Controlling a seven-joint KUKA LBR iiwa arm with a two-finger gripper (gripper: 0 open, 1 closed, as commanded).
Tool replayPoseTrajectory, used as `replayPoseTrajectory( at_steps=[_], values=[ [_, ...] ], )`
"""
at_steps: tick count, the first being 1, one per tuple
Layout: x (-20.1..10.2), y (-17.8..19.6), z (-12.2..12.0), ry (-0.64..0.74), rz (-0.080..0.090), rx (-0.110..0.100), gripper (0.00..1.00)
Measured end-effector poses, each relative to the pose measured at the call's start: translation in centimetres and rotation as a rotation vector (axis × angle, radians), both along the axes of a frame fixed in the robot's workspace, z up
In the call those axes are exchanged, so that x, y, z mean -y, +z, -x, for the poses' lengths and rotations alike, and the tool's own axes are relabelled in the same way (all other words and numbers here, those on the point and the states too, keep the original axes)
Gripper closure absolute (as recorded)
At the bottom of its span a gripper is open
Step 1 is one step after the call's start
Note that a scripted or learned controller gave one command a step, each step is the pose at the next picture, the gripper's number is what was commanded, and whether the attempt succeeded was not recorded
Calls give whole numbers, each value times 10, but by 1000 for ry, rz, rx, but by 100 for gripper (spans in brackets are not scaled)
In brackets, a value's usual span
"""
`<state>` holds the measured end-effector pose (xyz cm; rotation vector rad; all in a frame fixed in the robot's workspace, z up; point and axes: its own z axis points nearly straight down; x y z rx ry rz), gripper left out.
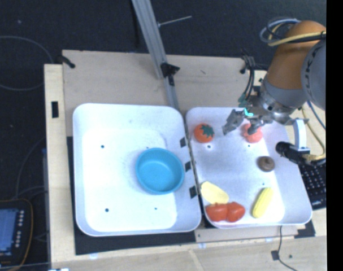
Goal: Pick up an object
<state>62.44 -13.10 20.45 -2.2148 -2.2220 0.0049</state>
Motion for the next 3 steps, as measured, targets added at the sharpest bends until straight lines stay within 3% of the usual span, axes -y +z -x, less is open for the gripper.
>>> replayPoseTrajectory(
  at_steps=[1,3],
  values=[
    [0,4,-2,1,1,7,0],
    [0,-107,-4,-5,3,1,0]
  ],
)
